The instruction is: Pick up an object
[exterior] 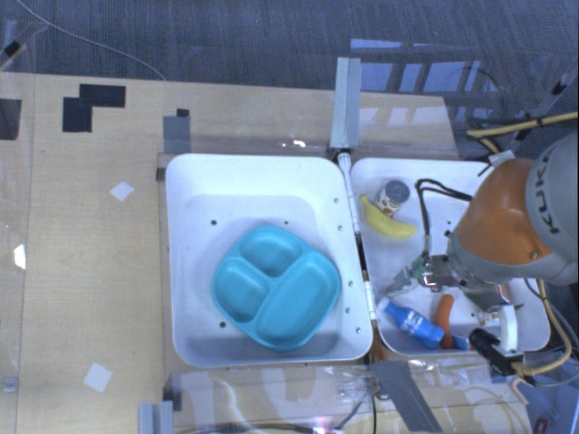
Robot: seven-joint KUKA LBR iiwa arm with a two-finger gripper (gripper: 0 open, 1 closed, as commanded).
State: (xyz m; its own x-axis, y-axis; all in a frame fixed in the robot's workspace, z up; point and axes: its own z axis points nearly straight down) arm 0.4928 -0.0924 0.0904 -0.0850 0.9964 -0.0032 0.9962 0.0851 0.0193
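— Where are the objects lying?

— In the right bin: banana, blue bottle, orange piece. I am watching the gripper hovering above them.

— The risk?

— I am fearing a glancing miss (things are crowding together).

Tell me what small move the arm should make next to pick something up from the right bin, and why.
Probably a short descent toward the blue bottle. The arm's wrist hangs over the right bin, and the bottle lies just below-left of it, near an orange object. The banana and small can sit farther off.
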